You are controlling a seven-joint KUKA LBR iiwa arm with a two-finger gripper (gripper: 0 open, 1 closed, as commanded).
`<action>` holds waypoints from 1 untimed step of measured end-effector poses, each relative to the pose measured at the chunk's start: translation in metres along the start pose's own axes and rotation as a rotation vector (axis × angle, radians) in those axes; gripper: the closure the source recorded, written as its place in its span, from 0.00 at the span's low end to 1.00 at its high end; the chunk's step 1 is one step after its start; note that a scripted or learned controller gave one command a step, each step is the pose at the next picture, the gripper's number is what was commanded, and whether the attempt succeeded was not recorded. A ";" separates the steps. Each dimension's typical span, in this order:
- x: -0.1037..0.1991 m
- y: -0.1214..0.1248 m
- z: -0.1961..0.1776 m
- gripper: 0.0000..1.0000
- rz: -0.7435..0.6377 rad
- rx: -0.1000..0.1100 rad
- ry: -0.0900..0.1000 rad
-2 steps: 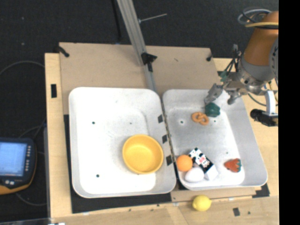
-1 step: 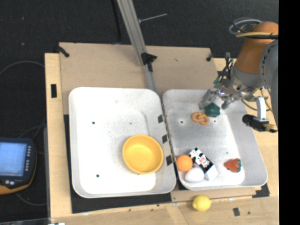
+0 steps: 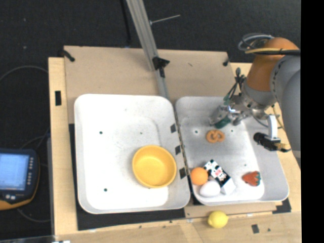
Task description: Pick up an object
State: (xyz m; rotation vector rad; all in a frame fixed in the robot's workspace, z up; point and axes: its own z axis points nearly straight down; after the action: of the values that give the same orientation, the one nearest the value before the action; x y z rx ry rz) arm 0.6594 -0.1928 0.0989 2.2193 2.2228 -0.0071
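Observation:
My gripper (image 3: 223, 118) hangs over the far part of the right bin (image 3: 238, 151), below the arm's orange band. Just in front of it and slightly left, an orange pretzel-shaped piece (image 3: 215, 135) lies on the bin floor, apart from the gripper. At the bin's near edge sit an orange ball (image 3: 198, 175), a white egg (image 3: 209, 189) and a black-and-white patterned block (image 3: 216, 170), bunched together. A red strawberry (image 3: 251, 178) lies to their right.
A yellow bowl (image 3: 154, 166) stands in the left bin (image 3: 111, 135) near its right wall. A yellow lemon (image 3: 217, 219) rests on the bench in front of the right bin. A slanted metal pole (image 3: 144, 29) rises behind the bins.

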 end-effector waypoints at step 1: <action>-0.001 0.001 -0.015 1.00 -0.002 -0.006 -0.004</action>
State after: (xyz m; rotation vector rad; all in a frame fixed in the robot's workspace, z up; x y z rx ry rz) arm 0.6608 -0.1941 0.1137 2.2119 2.2204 -0.0051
